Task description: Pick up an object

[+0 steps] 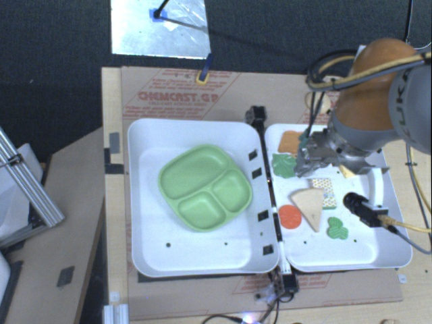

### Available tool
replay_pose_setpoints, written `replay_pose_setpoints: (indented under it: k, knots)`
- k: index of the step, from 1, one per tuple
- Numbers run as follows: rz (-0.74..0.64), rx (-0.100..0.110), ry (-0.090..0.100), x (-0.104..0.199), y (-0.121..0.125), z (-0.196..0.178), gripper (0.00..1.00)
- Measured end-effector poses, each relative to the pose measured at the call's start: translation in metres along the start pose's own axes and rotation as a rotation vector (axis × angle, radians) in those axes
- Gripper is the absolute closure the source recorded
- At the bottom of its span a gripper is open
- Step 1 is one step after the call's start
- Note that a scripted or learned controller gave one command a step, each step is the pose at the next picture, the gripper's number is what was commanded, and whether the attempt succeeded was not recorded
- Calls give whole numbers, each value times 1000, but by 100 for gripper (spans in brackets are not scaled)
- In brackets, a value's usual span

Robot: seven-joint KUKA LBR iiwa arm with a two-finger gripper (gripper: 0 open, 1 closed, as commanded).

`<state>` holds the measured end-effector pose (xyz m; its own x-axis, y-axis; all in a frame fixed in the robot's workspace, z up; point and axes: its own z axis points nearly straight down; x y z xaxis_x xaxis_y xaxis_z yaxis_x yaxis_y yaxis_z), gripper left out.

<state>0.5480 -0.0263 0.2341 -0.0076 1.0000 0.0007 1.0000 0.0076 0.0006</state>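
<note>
My gripper (307, 167) hangs low over the back of the right bin (388, 248), beside a dark green leafy piece (283, 165) and in front of an orange-brown toast piece (289, 141). Just below it lies a small patterned square (325, 189). A beige wedge (310, 206) lies mid-bin, with a red disc (290, 217) to its left and a small green broccoli piece (337, 229) to its right. A yellow piece (346, 171) peeks out under the wrist.
The left bin (145, 248) holds a green three-compartment plate (204, 186). A black divider with clips (264, 181) runs between the bins. A black cylinder and cable (364, 211) hang from the arm over the right bin. A silver sheet (160, 19) lies behind the bench.
</note>
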Motion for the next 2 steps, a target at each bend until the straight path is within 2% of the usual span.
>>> replay_pose_setpoints:
  k: [1, 2]
  knots:
    - [5, 0, -1, -2, 8, 14, 100]
    - [7, -1, -1, -11, 3, 7, 100]
